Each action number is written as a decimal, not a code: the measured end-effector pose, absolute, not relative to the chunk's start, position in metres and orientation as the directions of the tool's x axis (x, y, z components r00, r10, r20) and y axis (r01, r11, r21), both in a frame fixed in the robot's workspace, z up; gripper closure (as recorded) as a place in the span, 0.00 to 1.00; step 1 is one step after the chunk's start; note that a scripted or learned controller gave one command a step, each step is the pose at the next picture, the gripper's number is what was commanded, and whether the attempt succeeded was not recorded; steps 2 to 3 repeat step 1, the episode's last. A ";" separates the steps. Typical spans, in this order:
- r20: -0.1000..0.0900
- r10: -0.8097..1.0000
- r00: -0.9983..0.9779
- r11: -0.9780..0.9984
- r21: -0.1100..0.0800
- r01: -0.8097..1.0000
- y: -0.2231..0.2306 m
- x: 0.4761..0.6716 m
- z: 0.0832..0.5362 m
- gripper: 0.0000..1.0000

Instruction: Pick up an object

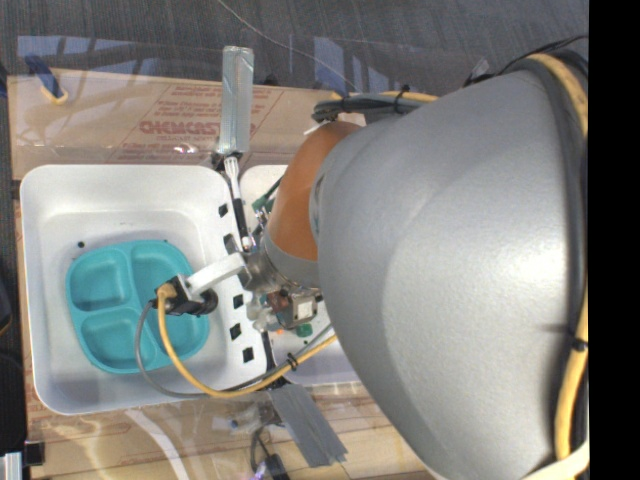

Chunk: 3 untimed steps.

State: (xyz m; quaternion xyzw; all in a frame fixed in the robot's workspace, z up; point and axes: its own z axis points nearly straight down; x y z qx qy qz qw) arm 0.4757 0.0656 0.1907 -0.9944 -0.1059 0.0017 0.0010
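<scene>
The grey robot arm with its orange band (300,208) reached in from the right and covered most of the right-hand shallow white plastic bin (262,180), of which a corner by the divider and a strip along the bottom edge could be seen. Its two-finger gripper (272,306) sat low over the divider between the two bins, about midway along it. The wrist hardware crowded it so closely that I cannot tell how far open it was, or whether it had hold of anything.

The one clear candidate for picking was a teal plastic tray with three moulded compartments (120,303). It lay flat on the floor of the left-hand shallow white plastic bin (120,203), close to that bin's left wall and nearer its bottom edge than its top. Its right rim reached toward the middle of the bin, on the gripper's side. A small dark speck (80,245) lay on the bin floor just beside the tray's upper left corner (too small to identify).

Judging from this, the pick was not yet done: the tray rested in its bin, nothing could be seen lifted, and the gripper was over the divider, not over the tray. An approach, a close on some object and a lift all appeared to remain.
</scene>
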 end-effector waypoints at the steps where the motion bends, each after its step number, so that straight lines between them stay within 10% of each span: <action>1: -0.004 0.203 0.979 -0.979 -0.004 0.203 0.002 0.479 0.191 1.00; 3: -0.004 0.203 0.979 -0.979 -0.004 0.203 0.002 0.479 0.191 1.00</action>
